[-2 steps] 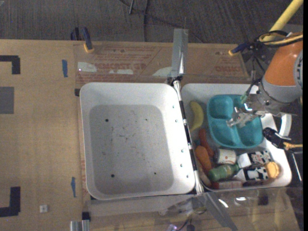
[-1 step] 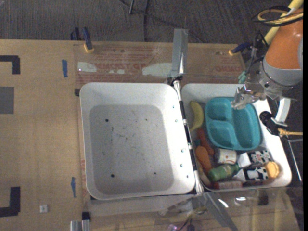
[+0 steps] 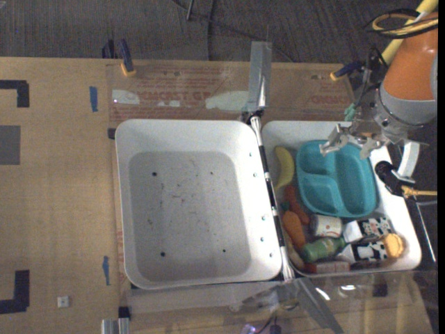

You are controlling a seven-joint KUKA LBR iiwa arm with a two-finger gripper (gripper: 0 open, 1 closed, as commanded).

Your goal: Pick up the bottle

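A small green bottle lies on its side near the front of the right bin, among other items. My gripper hangs over the far edge of a teal divided tray, well behind the bottle. Its two fingers are spread apart with nothing between them. The orange band and grey wrist rise up to the right.
Along the right bin's left side lie a yellow banana and an orange carrot. A small can, a black-and-white cow-patterned toy and an orange piece crowd the bottle. The left bin sits beside it.
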